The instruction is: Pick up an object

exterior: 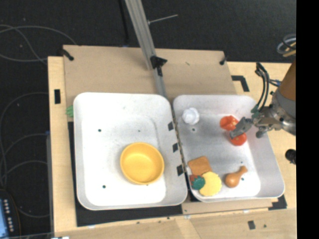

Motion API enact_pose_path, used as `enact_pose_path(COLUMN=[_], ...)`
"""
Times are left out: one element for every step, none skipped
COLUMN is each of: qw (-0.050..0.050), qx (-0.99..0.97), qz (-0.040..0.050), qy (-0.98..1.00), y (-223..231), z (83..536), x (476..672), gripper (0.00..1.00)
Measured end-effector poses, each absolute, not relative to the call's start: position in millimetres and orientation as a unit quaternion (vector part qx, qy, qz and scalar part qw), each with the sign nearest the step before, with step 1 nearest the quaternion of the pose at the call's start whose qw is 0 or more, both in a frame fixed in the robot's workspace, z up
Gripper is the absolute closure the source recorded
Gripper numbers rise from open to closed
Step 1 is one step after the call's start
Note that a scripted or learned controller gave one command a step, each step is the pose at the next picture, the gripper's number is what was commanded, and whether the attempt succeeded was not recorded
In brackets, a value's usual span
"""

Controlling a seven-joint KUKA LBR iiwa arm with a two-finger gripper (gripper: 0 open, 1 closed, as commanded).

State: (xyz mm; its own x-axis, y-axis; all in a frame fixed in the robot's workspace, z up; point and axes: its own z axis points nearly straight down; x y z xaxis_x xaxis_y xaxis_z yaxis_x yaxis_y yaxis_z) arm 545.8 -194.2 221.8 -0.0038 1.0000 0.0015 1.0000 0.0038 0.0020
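Gripper (247,129) is sitting right at the red tomato (231,125) in the right bin (259,183); honestly can't tell how the jaws stand. Yellow bowl (142,163) is in the left bin (99,113).

You see the arm's last segment (288,91) as a rounded body with an orange-brown band, going grey just behind the jaws. Black cables (263,81) loop along it and run down toward the wrist. Below that the gripper (247,127) is a compact block of pale grey metal with darker joints. One dark grey finger (239,128) juts out from it, slim and angular, blurred at the tip.
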Motion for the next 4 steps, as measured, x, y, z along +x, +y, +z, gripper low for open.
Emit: enact_pose_path(qw=[0.0,0.0,0.001,0.001], qx=[0.706,0.707,0.707,0.708], qz=[0.0013,-0.0019,-0.0008,-0.0014], qy=[0.708,0.707,0.707,0.706], y=[-194,-192,-197,-199], z=[222,179,137,100], x=[545.8,545.2,539.8,539.7], gripper=[0.0,0.0,0.0,0.0])
